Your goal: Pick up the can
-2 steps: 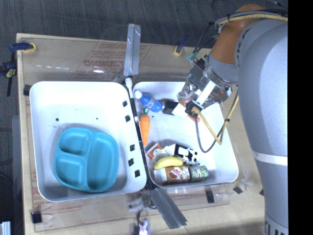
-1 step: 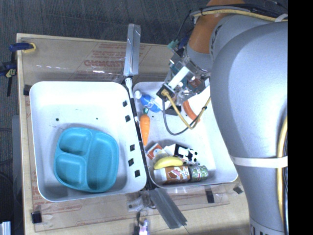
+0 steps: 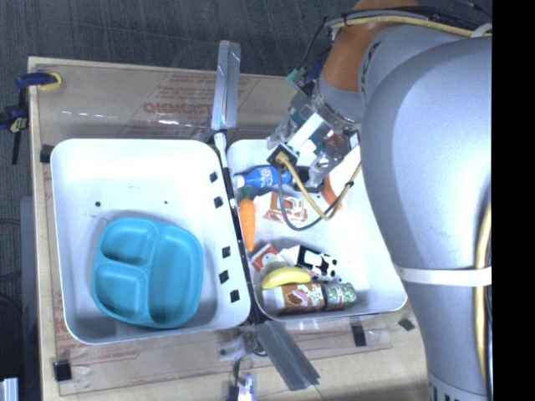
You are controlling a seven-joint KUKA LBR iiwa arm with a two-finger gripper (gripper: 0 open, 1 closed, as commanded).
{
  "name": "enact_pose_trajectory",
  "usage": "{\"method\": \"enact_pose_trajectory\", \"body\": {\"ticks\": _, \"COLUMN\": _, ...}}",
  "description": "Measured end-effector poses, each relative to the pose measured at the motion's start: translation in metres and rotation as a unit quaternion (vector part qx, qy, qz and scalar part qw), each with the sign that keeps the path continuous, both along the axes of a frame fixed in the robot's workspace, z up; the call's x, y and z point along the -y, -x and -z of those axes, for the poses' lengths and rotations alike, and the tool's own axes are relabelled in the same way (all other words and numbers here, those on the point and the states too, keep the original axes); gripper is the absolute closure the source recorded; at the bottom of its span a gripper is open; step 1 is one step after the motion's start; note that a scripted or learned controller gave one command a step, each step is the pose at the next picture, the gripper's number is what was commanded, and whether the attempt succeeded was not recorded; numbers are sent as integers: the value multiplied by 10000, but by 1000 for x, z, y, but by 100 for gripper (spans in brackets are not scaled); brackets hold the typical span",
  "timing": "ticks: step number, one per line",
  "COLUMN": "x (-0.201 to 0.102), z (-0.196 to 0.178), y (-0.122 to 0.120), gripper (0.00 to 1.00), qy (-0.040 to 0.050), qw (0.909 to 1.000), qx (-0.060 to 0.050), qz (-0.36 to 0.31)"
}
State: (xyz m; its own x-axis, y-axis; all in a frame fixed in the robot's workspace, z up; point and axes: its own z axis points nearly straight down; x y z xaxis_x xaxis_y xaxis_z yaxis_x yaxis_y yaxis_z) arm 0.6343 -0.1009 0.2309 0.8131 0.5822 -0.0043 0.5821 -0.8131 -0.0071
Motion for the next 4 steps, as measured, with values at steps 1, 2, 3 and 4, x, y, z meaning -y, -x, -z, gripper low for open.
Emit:
{"method": "enact_pose_trajectory", "body": {"ticks": 1, "x": 9, "z": 90, "y": 68, "gripper": 0, "qy": -3, "qw": 9891, "qx": -2, "qz": -1471}}
{"method": "enact_pose_trajectory", "body": {"ticks": 2, "x": 71, "z": 143, "y": 103, "gripper": 0, "qy": 0, "qw": 9867, "qx": 9, "qz": -1628}}
{"method": "enact_pose_trajectory", "body": {"ticks": 3, "x": 91, "z": 131, "y": 120, "gripper": 0, "qy": 14, "qw": 9895, "qx": 42, "qz": -1446}}
{"method": "enact_pose_trajectory", "body": {"ticks": 4, "x": 101, "z": 138, "y": 148, "gripper": 0, "qy": 11, "qw": 9838, "qx": 85, "qz": -1788}}
